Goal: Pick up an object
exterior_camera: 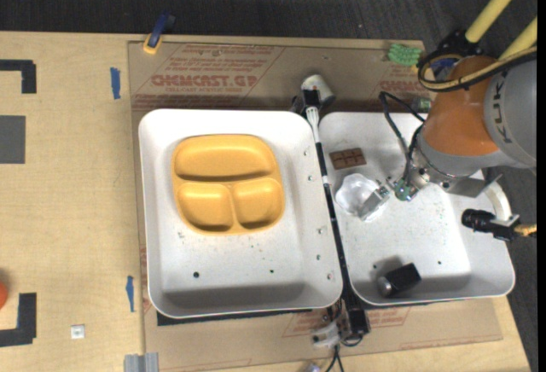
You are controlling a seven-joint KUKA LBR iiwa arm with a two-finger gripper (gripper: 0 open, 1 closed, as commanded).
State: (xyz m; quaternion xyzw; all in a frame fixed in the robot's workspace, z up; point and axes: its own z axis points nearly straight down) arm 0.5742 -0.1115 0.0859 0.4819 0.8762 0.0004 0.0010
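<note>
The grey arm with its orange band [459, 119] reaches into the right bin [452, 272] from the right. Its gripper [401, 189] is low in the bin's middle, right beside a crumpled clear plastic piece [358, 195] that lies to its left and seems to touch its tip. A small brown ridged block [347, 159] lies further back in the same bin. A black cylindrical object [399, 277] rests near that bin's front wall. In the left bin [162, 276] sits a yellow divided tray [228, 181].
A black cable connector [483, 222] juts in at the right bin's right wall. A white fitting [314, 90] stands behind the bins' shared rim. Cables hang beside the arm at upper right. Bare bin floor lies right of the black object.
</note>
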